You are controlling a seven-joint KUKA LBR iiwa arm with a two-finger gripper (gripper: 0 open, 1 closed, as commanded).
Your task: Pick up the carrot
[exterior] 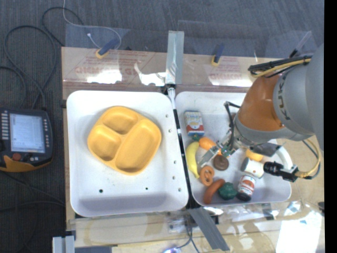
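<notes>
The carrot (pixel 206 143) is a short orange piece lying in the right bin (pixel 274 194), just below a small carton (pixel 194 123) and beside a banana (pixel 192 160). My gripper (pixel 214 153) hangs low over the bin's left half, its tip right next to the carrot's lower right end. The view does not let me tell whether it touches the carrot. The grey arm with its orange band (pixel 260 109) covers the bin's upper right part.
Around the gripper lie a brown disc (pixel 221 163), an orange pretzel-shaped piece (pixel 206 174), a reddish sausage (pixel 211 192), a green item (pixel 228 191), a small bottle (pixel 246 186) and a white-and-yellow item (pixel 253 162). The left bin (pixel 84 194) holds a yellow divided plate (pixel 124 138).
</notes>
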